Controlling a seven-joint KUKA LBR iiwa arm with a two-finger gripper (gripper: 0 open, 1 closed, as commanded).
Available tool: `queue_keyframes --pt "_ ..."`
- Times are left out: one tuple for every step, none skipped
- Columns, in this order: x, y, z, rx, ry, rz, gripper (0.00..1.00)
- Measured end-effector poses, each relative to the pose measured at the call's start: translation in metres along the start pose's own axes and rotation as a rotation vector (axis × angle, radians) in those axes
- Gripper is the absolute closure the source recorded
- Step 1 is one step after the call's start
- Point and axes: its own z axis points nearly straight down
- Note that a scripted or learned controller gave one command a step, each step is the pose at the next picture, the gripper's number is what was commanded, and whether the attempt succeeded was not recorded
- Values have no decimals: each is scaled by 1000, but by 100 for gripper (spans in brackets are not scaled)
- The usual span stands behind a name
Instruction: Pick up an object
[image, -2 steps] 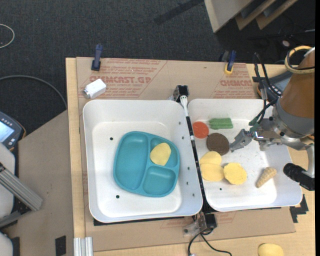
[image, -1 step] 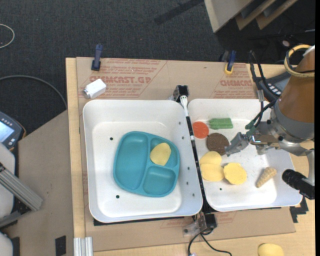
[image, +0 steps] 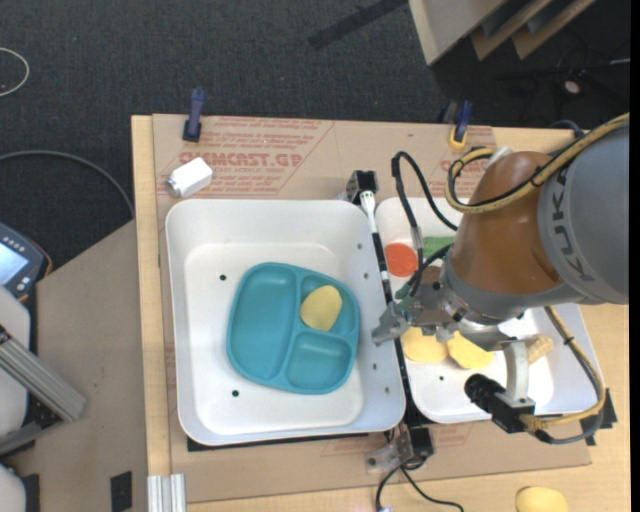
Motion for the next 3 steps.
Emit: queue_keyframes --pt "-5 2 -15 -12 -3 10 100" --pt "-18 88 -6 -17 -6 6 100" --pt "49 10 -121 -17 0 -1 100"
